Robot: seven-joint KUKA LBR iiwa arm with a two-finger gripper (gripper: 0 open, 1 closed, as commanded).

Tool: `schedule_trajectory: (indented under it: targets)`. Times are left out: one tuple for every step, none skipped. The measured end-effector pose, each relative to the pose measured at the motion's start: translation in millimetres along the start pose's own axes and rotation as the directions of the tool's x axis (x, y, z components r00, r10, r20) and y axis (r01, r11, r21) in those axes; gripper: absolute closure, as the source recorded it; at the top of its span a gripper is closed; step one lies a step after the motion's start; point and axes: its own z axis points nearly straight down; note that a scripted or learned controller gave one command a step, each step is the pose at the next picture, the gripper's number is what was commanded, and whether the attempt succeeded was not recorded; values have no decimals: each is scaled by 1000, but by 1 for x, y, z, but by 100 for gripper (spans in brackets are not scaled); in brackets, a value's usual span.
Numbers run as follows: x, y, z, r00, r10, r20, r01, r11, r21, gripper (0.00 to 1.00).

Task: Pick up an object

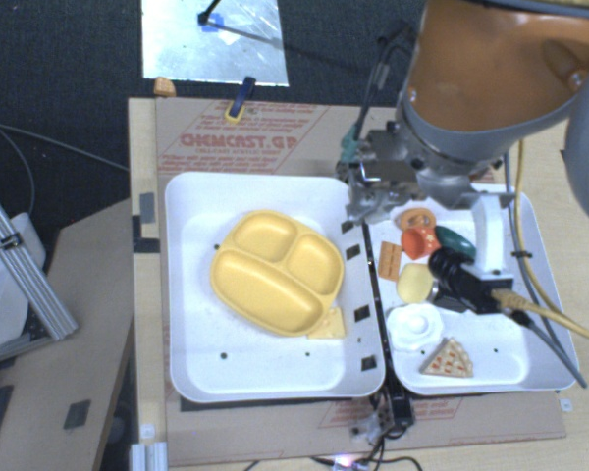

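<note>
The right bin [530, 361] holds several toy foods: an orange ring [416, 219], a red piece [419, 242], a dark green piece [457, 236], a tan cracker [390, 259], a pale yellow lump [414, 283], a white fried egg [413, 327] and a pizza slice [447, 359]. A yellow divided plate [277, 270] lies in the left bin [191, 361]. My gripper [366, 202] hangs low over the wall between the two bins at their far end, just left of the orange ring. The bulky wrist hides much of it.
A thin yellow slice [327, 325] pokes out from under the plate's near right edge. Both bins rest on a cardboard sheet [245, 140]. Behind it lies a shiny foil square [216, 27]. Metal framing stands at the left.
</note>
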Motion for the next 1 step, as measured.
schedule_trajectory:
  targets:
    - [-29, -3, 25, 1000, 25, 2, -25, 1000, 8, 100]
